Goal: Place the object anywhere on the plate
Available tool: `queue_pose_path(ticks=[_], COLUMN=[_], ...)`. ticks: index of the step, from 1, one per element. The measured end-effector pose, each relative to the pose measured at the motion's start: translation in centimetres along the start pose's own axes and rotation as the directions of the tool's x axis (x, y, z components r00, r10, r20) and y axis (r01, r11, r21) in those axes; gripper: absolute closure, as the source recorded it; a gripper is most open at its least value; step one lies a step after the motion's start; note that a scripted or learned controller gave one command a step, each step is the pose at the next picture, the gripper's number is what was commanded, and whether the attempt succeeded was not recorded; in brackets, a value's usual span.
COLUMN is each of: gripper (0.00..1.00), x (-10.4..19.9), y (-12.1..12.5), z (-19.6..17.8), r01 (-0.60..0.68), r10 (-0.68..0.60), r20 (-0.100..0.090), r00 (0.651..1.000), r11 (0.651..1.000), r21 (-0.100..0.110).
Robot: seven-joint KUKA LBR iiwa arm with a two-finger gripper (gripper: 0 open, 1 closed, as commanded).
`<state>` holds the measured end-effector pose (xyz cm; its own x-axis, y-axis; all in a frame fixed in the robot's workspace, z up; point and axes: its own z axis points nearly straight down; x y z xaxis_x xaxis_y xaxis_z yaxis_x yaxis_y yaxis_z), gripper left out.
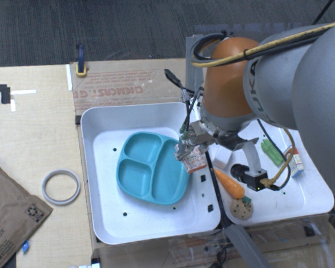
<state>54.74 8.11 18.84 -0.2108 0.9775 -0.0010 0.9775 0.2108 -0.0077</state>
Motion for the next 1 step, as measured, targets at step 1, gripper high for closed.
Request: queue_pose_path(ticks=[1], gripper=[0.0], x=[-0.02], y=[0.0], z=[0.0], r01=[0.0], r10=[0.0], r20=[0.0], r00=[1.0], r11=[1.0], r21=[0.0])
